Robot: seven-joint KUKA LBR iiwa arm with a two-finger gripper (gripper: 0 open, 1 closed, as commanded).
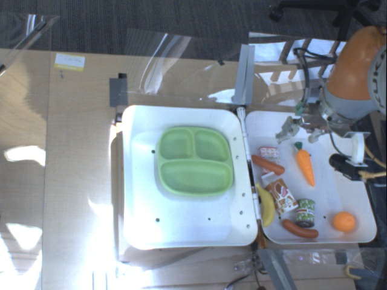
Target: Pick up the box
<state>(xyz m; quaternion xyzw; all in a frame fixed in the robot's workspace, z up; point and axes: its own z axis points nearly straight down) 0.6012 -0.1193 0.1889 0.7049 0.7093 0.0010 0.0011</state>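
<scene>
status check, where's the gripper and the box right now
Gripper open, holding nothing, hovering over right bin's upper part. Box lies flat lower in that bin, untouched. Banana and can crowd its sides.

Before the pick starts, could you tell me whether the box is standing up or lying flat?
Lying flat: the box rests on its broad printed face on the right bin floor, beside the banana.

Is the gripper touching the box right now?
Apart. The camera view shows the gripper up by the carrot's top, with bare white bin floor between it and the box.
</scene>
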